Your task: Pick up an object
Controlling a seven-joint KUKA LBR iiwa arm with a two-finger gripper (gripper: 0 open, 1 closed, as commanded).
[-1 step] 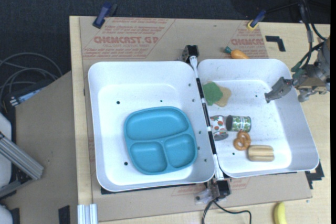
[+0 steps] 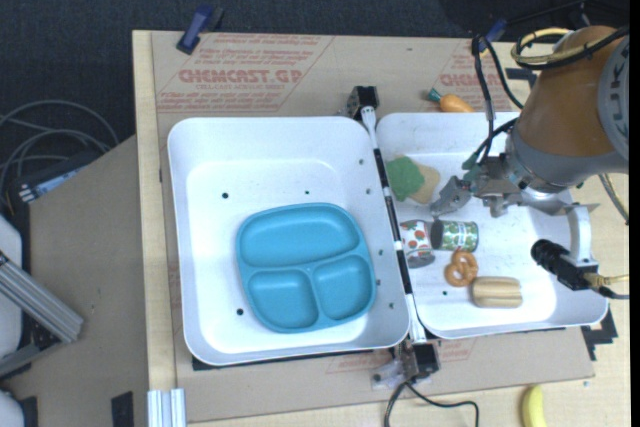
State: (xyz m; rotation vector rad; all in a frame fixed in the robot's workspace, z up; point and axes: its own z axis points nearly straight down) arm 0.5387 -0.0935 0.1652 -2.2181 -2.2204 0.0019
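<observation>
In the right bin (image 2: 520, 319) lie a green round piece (image 2: 404, 176) with a beige piece (image 2: 430, 183) beside it, a small red-and-white can (image 2: 415, 235), a green-labelled can (image 2: 459, 235), a brown pretzel (image 2: 461, 268) and a tan bread roll (image 2: 496, 292). My gripper (image 2: 472, 200) hangs over the middle of this bin, just above and behind the green-labelled can. Its two fingers stand apart, open, with nothing between them. The grey arm with its orange band (image 2: 565, 105) covers the bin's far right part.
The left bin (image 2: 200, 215) holds a blue divided plate (image 2: 305, 265). On the bench behind the right bin lies a small orange carrot (image 2: 455, 102). A blue clip (image 2: 197, 27) sits at the bench's far left corner, and a yellow banana (image 2: 533, 407) lies in front.
</observation>
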